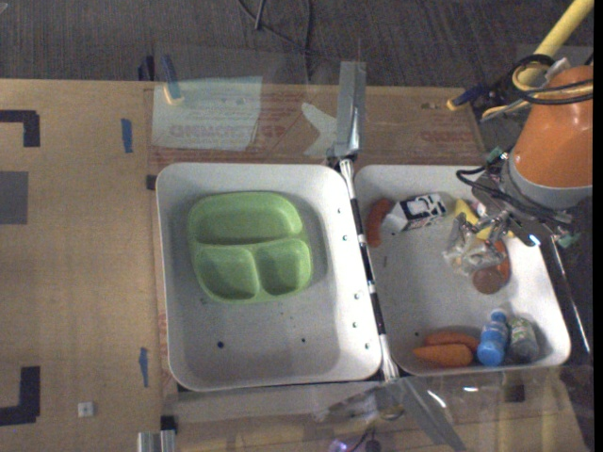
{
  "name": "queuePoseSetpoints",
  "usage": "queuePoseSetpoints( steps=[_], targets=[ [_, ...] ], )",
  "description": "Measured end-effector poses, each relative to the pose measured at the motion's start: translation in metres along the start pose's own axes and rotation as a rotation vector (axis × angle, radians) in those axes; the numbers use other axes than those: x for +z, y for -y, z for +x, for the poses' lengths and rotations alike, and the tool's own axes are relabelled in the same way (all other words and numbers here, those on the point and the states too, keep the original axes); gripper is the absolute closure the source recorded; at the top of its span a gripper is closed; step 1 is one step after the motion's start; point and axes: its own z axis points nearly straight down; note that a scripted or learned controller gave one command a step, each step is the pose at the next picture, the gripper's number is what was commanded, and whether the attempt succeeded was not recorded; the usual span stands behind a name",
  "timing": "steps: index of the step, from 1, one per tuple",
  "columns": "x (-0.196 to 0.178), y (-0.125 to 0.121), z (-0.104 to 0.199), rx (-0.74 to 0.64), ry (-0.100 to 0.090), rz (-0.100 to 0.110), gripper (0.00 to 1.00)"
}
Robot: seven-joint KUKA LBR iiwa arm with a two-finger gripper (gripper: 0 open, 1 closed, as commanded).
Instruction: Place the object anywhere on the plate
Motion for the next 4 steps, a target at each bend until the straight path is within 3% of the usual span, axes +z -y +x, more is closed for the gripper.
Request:
queuePoseSetpoints(
  steps=[1,2,3,4],
  targets=[
    [-0.027,-0.053,-0.008,0.076,0.000,0.000,1.00],
    [-0.258,-0.070,-0.045,0.060,0.004,0.003,1.00],
    [-0.124,-0.097,-0.001,-0.002,0.000,0.001,1.00],
    [-0.044,-0.097,-0.003,-0.120,0.000,-0.001,1.00]
  ],
)
